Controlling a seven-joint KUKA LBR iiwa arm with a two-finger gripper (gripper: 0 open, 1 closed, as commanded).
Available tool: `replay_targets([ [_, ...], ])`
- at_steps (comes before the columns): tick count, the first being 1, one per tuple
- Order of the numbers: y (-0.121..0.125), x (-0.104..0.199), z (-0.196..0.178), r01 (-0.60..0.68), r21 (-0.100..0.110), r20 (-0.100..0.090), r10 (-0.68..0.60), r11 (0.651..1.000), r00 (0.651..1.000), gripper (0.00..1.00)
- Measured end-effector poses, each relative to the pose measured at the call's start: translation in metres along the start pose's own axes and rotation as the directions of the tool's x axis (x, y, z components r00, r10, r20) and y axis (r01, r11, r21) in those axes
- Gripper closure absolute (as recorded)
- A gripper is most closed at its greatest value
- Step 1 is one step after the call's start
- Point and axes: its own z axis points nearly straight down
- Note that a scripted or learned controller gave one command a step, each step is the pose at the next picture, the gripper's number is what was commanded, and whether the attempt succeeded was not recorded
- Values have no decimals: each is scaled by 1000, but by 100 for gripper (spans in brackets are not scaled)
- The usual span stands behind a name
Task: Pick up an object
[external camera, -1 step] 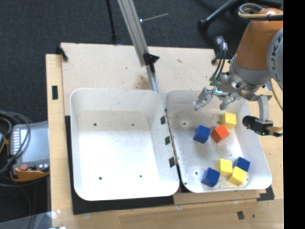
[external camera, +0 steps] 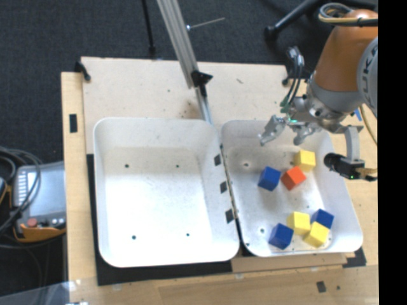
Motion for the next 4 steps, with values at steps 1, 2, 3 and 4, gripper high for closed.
replay_targets([
  [1, 3, -1, 63, -3, 6, 1, 3, 1000, 1000, 0],
  [2, -3, -10, 110, -3, 5, 2, 3, 1000, 1000, 0],
  [3, -3, -12, 151, -5, 2, 2, 5, 1000, 1000, 0],
  [4, -2, -12, 138, -12, -5, 1, 12, 1000, 1000, 100],
])
